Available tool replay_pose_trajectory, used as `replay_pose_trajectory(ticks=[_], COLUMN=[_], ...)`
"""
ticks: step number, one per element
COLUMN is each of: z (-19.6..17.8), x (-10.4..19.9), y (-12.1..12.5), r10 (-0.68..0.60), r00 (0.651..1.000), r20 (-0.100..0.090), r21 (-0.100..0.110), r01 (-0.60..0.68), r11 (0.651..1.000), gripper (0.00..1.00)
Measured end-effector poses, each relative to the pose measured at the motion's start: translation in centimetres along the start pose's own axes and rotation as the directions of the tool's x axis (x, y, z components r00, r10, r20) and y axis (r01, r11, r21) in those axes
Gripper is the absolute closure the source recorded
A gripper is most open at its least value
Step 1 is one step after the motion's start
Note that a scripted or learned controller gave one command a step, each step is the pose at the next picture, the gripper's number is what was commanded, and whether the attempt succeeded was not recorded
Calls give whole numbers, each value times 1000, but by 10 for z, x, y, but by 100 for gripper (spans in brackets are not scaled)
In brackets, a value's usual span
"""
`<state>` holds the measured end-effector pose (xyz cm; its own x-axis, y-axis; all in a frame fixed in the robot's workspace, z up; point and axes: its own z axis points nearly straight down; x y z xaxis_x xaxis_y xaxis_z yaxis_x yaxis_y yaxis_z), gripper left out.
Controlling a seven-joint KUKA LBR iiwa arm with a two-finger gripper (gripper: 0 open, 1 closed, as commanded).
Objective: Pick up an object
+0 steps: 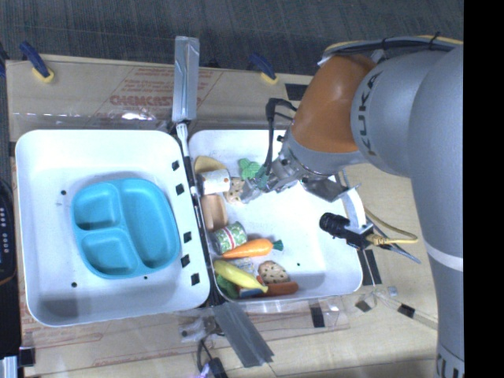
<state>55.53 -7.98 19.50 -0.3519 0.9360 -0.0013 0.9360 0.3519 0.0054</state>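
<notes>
Over the right bin [339, 278], toward its ten o'clock corner, the pincer [253, 186] hangs low among the toys; whether its tips are apart or together I cannot tell, since the wrist and the clutter hide them. Nothing is visibly held.

The likely targets crowd the bin's nine o'clock wall: a green toy [250, 168] just beside the pincer, a small biscuit-faced piece [235, 186] touching that cluster, a brown block [213, 210] below it, then a can [230, 237], a carrot [248, 249], a banana [236, 275] and a cookie [272, 272] toward six o'clock.

The risk, as I judge it, is crowding: tips closing here could nip two pieces at once, or push the green toy against the wall and close on nothing. A shallow pinch on a rounded toy could slip on lifting.

At nine o'clock sits the left bin [47, 179] holding a blue sectioned tray [126, 227]. Both bins rest on a bench [94, 93] of brown board, with blue clamps [37, 61] at twelve o'clock and dark carpet beyond.
</notes>
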Motion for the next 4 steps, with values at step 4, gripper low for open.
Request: replay_pose_trajectory(ticks=[4], z=[102], x=[-79], y=[-101], r10=[78], r00=[997], r20=[-1], r21=[7], r01=[-78], r11=[997], gripper=[0])
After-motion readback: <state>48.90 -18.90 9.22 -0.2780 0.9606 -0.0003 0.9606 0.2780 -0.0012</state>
